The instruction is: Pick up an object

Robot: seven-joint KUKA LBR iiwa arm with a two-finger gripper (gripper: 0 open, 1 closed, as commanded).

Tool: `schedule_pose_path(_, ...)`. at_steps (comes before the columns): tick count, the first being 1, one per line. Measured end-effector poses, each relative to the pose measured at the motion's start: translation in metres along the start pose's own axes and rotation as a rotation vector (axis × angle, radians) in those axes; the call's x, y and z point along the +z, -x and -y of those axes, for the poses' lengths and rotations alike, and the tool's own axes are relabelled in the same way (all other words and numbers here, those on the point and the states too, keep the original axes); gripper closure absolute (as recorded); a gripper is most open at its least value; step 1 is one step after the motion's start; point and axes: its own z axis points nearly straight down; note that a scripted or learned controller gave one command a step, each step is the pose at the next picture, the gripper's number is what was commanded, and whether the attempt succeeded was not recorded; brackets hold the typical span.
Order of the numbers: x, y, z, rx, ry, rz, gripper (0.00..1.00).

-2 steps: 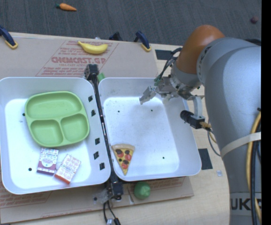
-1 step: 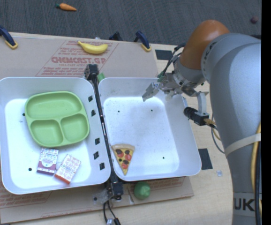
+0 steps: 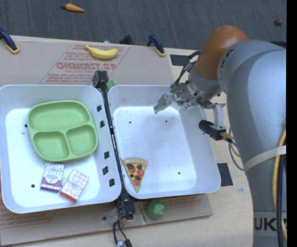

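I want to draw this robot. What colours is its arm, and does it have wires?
The arm is fat, round and grey, with an orange band above the wrist. The small metal gripper is grey. Thin black cables loop around the wrist, and a yellow cable runs down the side.

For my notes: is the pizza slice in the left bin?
No, the pizza slice lies in the right bin, near its front left corner.
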Motion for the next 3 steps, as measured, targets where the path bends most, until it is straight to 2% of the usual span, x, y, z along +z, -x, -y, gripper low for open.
schedule_pose_path(1,-0.025,0.001,0.0,0.0,0.003,0.001,0.0)
schedule_pose_path(2,-0.002,0.0,0.0,-0.002,0.0,0.001,0.0)
schedule_pose_path(3,-0.018,0.001,0.0,0.0,0.003,0.001,0.0)
